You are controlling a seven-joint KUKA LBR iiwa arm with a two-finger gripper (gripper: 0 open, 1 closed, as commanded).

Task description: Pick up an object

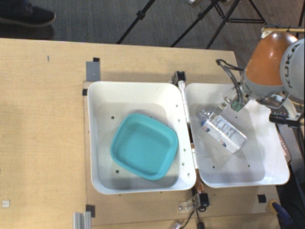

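Two shallow white bins sit side by side on the wooden bench [43, 128], and each carries exactly one thing.

The left bin [95, 142] holds one teal square dish [144, 146] with rounded corners, lying open side up and turned a little so its corners point roughly up, down, left and right in the camera view. It rests toward the lower middle of that bin, well apart from the upper wall.

The right bin [271, 175] holds one clear plastic bottle [222, 132] lying on its side — a label with dark print wraps its body. Its long axis runs on a diagonal, from the upper left to the lower right of the view. The narrower neck end points up and left, toward the divider between the two bins; the blunt base end points down and right, toward the middle of the bin floor. The bottle lies in the upper-left half of its bin, near the divider but not touching it.

One arm reaches in from the right, its orange band [267, 61] above the grey wrist. The claw [234, 101] hangs over the upper part of the right bin, just above and to the right of the bottle's neck end — whether it is apart or together I cannot tell at this angle. Nothing shows clamped in it.
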